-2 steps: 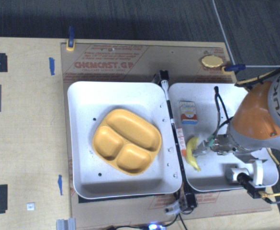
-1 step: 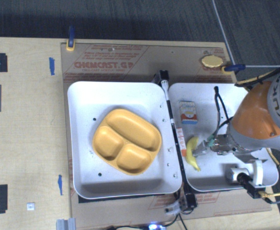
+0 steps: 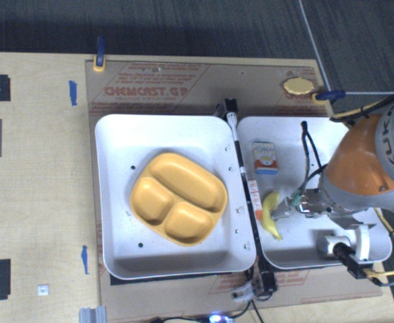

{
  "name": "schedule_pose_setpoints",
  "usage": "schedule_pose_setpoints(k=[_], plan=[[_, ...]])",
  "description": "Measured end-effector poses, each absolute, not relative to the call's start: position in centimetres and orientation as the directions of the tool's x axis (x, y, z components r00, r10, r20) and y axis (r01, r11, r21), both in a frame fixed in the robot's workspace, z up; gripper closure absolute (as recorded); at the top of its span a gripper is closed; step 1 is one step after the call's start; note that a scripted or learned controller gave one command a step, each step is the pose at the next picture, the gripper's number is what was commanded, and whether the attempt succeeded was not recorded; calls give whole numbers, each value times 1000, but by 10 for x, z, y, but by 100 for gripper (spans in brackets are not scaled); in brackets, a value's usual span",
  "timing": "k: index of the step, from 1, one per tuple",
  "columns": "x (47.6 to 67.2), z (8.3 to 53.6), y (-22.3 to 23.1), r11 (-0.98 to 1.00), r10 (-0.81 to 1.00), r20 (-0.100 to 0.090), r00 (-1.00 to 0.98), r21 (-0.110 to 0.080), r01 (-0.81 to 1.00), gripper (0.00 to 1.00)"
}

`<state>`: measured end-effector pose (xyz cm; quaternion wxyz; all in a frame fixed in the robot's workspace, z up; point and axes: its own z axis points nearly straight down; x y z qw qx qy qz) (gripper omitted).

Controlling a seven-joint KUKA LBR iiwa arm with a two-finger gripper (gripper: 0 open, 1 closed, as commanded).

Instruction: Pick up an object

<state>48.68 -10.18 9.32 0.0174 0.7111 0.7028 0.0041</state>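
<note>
Two white bins are set side by side on the bench, and the gripper (image 3: 285, 206) is lowered into the right bin (image 3: 358, 258) just beside the banana (image 3: 271, 215). Its grip state cannot be told. The approach step is judged underway; a firm closure around the banana is called for next.

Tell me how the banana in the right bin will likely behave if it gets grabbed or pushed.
The banana is curved, so a push would probably pivot it rather than roll it straight. Its smooth, glossy skin may slip under a light pinch. It lies close to the right bin's left wall, so a nudge could wedge it there.
</note>
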Motion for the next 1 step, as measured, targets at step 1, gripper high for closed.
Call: schedule_pose_setpoints(k=[1], plan=[[487, 93, -102, -12, 1000, -19, 12, 31, 999, 0]])
